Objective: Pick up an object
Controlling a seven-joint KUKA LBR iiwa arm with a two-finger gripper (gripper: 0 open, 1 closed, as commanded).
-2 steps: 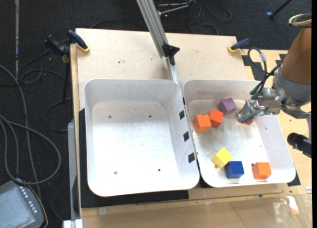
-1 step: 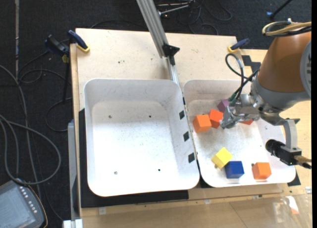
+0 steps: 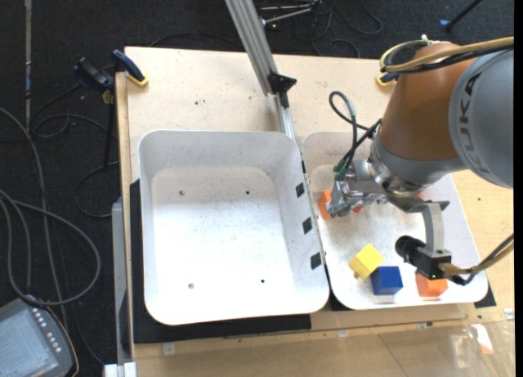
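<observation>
My gripper point(image 3: 345, 196) is low in the right bin point(image 3: 458, 204), near its left wall. Just left of it, partly hidden by the gripper, an orange object point(image 3: 325, 202) lies on the bin floor. I cannot tell whether the two touch. A yellow block point(image 3: 366, 259) and a blue block point(image 3: 386, 280) sit close together near the bin's front edge. At the front right corner lies an orange block point(image 3: 431, 286), partly covered by a black part of the arm's fittings.
The left bin point(image 3: 163, 163) stands beside the right one, with black clips point(image 3: 308, 224) along the shared wall. A slanted metal pole point(image 3: 249, 28) reaches down to the bins' back edge. The arm's bulk point(image 3: 433, 114) and its cable point(image 3: 347, 118) overhang the right bin's rear half.
</observation>
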